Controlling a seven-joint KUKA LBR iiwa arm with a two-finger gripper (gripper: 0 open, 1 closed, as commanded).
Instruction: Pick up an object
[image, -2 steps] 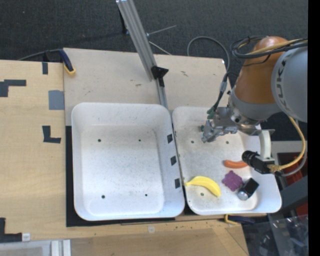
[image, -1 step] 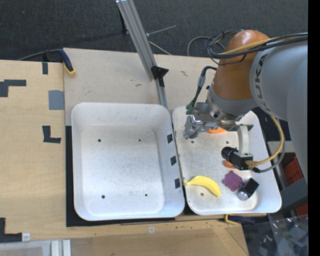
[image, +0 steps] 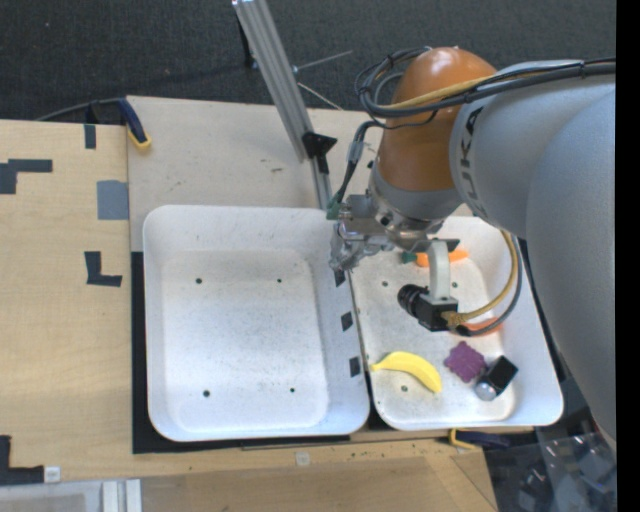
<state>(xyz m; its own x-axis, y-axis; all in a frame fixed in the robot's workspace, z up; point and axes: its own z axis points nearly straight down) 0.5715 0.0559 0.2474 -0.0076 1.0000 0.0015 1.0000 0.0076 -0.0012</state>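
**A:** So what lay closest to the near edge of the table (image: 220, 150)?

**B:** Three things in the right bin (image: 530, 415). A yellow banana (image: 408, 370), curved and smooth, plastic by the look of it. Near it sat a small purple block (image: 463, 360), matte and angular. Just beside that was a black piece with a shiny silver end (image: 495, 378).

**A:** And the hand?

**B:** Farther back. The hand (image: 343, 258) hung over the wall where the right bin met the left bin (image: 240, 320). I could not tell whether it was released or clenched.

**A:** Which way to the banana?

**B:** Toward the near edge and slightly toward the right edge, well apart from the hand. Its long axis ran roughly along the near edge, so I judged a grasp across its middle the likeliest.

**A:** Anything beyond?

**B:** An orange piece (image: 447, 257) at the bin's far side, partly hidden by the wrist.
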